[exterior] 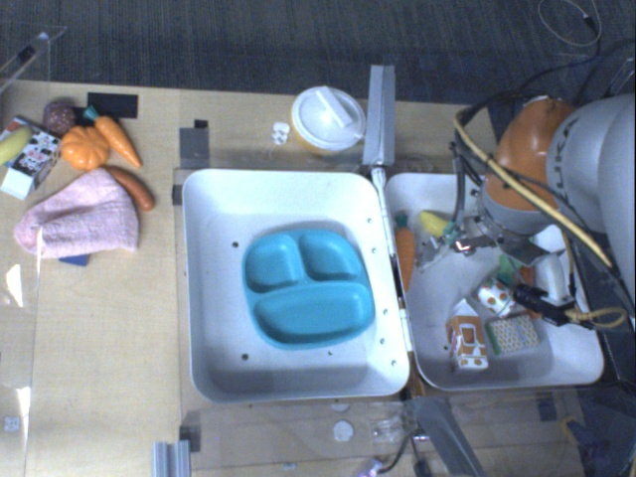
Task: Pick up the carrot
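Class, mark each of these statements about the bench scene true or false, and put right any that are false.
1. The blue sectioned plastic plate lies in the left white bin. True.
2. The orange carrot lies on the blue plate. False: it lies in the right white bin, along its left wall.
3. The pink folded cloth lies on the bench outside both bins. True.
4. The round white lid sits inside the right bin. False: it sits on the bench beyond the bins.
5. The grey arm's gripper is over the left bin. False: it is low in the right bin, close to the carrot.
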{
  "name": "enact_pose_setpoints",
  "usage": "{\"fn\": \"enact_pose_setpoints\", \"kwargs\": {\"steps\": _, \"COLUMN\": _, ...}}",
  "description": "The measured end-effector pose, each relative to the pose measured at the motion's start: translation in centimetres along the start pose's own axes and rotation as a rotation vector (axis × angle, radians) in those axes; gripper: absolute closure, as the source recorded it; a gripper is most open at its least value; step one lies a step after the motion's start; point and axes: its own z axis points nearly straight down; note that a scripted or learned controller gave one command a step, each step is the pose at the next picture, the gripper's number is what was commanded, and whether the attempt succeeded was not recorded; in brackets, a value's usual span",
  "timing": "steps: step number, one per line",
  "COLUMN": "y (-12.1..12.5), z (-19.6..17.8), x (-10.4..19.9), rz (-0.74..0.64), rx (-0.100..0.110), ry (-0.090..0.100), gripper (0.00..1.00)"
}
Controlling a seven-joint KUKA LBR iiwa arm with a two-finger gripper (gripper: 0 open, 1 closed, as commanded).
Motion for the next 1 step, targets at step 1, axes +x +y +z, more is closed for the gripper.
{"fn": "enact_pose_setpoints", "kwargs": {"steps": 1, "y": 3.12, "z": 0.17, "x": -0.84, "rz": 0.038, "rx": 0.0, "ry": 0.002, "gripper": 0.0}}
